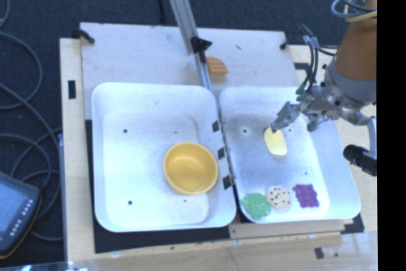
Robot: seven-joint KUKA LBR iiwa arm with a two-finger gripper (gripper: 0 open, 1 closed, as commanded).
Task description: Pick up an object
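Over the right bin (330,197) hangs the gripper (281,125), its dark fingers reaching down to the top edge of a pale yellow piece (276,142); whether they are spread or pressed together, I cannot tell. Going from the left: the left bin (120,130) holds a yellow bowl (190,167), upright, near its right wall. The right bin holds the pale yellow piece near its middle, then, along the front edge, a green piece (255,205), a speckled cookie (278,197) and a purple piece (307,195). Behind the bins, an orange item (216,66) lies on the surface (133,54).
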